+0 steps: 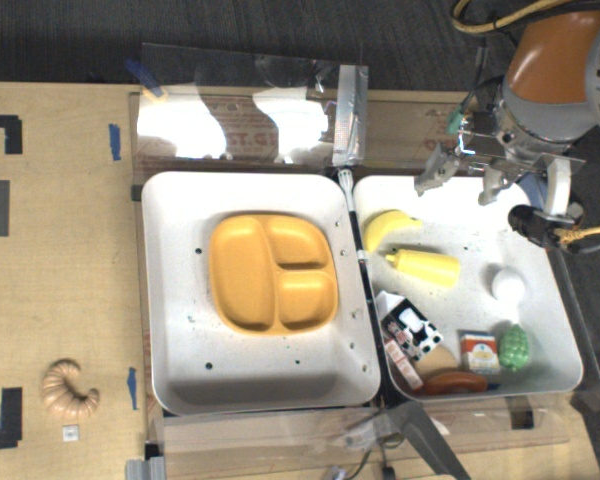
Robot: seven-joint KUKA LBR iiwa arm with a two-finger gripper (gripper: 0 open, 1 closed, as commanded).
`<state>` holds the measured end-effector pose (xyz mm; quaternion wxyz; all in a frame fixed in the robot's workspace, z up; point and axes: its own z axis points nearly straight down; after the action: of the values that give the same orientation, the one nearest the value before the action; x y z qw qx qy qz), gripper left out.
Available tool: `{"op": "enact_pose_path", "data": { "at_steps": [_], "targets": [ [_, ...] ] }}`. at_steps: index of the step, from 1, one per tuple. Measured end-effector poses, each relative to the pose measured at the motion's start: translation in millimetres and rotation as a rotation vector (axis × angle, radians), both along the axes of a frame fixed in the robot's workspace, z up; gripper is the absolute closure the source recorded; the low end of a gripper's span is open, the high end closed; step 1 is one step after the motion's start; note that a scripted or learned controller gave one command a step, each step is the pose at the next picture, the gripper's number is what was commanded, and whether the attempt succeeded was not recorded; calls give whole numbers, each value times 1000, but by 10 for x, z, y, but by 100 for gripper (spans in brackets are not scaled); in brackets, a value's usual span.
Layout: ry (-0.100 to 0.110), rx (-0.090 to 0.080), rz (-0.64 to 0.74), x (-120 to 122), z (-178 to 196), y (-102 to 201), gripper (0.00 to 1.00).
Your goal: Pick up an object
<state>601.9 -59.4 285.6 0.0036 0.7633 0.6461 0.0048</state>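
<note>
Robot arm poised above the far edge of the right white bin (570,358).

The end effector (467,179) hangs with fingers spread, holding and touching nothing. Just near of it lies a yellow plastic bottle (425,266) on its side, beside a yellow banana-shaped toy (384,227); the bottle looks light, stiff, slightly slippery, best pinched across its middle.

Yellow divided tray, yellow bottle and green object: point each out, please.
Yellow divided tray (242,268): camera view, large left compartment.
Yellow bottle (427,267): camera view, middle of its body.
Green object (515,348): camera view, its centre.
</note>
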Motion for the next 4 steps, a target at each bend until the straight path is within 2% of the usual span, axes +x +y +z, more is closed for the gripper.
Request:
{"op": "enact_pose_path", "data": {
  "at_steps": [1, 2, 3, 4],
  "targets": [
    [23, 0, -27, -194, -1060, -170, 0],
    [7, -2, 180, -425, -1975, -378, 0],
    [5, -4, 225, 68, -1981, -432, 0],
    [29, 1, 161, 361, -1990, -458, 0]
  ]
}}
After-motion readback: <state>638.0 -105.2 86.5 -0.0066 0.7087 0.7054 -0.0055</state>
